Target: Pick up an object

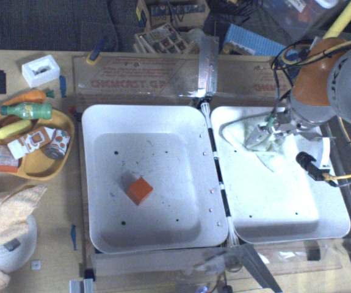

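Left bin: smooth white plastic, shallow, speckled floor. Orange block lies loose near its middle, small matte cube, corner-on, untouched — likely pick target. Right bin: same shape. Pincer low over its far left part, well apart from block; blurred, spread or pressed together — cannot tell. Arm reaches in from right.

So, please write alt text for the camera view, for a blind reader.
The arm's gripper hangs over the far part of the right bin. An orange block lies alone in the left bin, untouched. A yellow bowl of small items stands left of the bins.
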Motion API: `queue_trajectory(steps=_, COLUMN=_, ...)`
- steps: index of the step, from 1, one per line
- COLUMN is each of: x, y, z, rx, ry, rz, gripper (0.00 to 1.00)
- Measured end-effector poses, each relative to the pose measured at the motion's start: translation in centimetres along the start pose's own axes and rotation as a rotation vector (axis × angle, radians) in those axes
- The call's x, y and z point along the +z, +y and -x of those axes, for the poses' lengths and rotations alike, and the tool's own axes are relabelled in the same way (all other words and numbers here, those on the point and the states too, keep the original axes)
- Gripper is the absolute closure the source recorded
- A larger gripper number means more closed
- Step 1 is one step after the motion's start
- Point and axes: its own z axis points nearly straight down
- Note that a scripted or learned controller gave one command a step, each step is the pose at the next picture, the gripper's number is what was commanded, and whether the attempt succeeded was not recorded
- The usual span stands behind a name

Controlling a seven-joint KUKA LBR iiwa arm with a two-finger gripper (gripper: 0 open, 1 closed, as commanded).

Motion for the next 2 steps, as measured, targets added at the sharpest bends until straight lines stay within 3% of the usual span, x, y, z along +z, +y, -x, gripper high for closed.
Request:
queue_trajectory(steps=1, x=0.0, y=2.3, z=-4.5, rx=-0.025, ry=0.001, rz=0.0, gripper=0.0)
queue_trajectory(steps=2, x=-1.2, y=2.4, z=-4.5, rx=-0.027, ry=0.0, rz=0.005, gripper=1.0)
